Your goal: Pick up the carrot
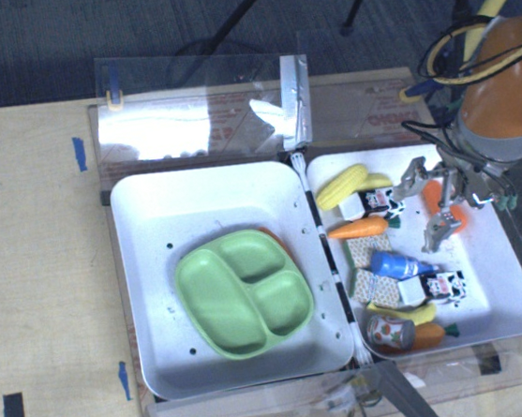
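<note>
An orange carrot (358, 229) with a green stem end lies flat in the right bin (514, 309), near its left wall. The stem points right. My gripper (442, 216) hangs over the upper right part of this bin, a hand's width to the right of the carrot and apart from it. Orange patches show at the gripper, and I cannot tell whether they are part of it or an object under it. A second orange, carrot-like piece (429, 334) lies at the bin's front edge.
Around the carrot lie a yellow corn cob (345, 185), a cow-print carton (380, 201), a blue packet (395, 265), a patterned pouch (372, 285) and a small jar (389, 330). The left bin (140, 265) holds a green divided plate (243, 293).
</note>
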Motion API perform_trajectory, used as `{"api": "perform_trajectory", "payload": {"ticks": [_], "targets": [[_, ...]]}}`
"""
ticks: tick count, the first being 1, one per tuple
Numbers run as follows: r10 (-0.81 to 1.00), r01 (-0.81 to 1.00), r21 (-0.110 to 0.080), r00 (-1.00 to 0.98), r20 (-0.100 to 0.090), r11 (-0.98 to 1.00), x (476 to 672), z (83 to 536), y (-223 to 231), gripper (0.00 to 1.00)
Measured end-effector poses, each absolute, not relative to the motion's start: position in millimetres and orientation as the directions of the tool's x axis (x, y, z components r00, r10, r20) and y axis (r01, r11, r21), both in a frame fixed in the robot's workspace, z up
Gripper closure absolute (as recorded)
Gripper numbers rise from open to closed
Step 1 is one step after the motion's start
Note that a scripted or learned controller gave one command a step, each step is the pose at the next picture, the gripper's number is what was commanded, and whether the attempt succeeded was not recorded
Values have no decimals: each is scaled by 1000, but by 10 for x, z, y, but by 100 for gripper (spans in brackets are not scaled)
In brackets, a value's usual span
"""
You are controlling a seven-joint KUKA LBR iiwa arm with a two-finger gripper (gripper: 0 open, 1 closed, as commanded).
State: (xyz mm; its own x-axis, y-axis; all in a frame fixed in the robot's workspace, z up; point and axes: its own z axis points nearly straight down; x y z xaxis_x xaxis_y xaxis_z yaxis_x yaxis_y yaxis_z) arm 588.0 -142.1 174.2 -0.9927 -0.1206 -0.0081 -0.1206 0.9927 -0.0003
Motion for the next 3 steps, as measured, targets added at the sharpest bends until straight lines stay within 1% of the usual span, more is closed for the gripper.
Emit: {"api": "perform_trajectory", "payload": {"ticks": [1, 2, 3], "targets": [[-219, -219, 1, -976, -3, 976, 5682, 1775, -1351, 0], [-256, -256, -1, -967, -7, 967, 5546, 2010, -1402, 0], [-310, -310, -3, -951, -9, 951, 5803, 2071, -1673, 0]]}}
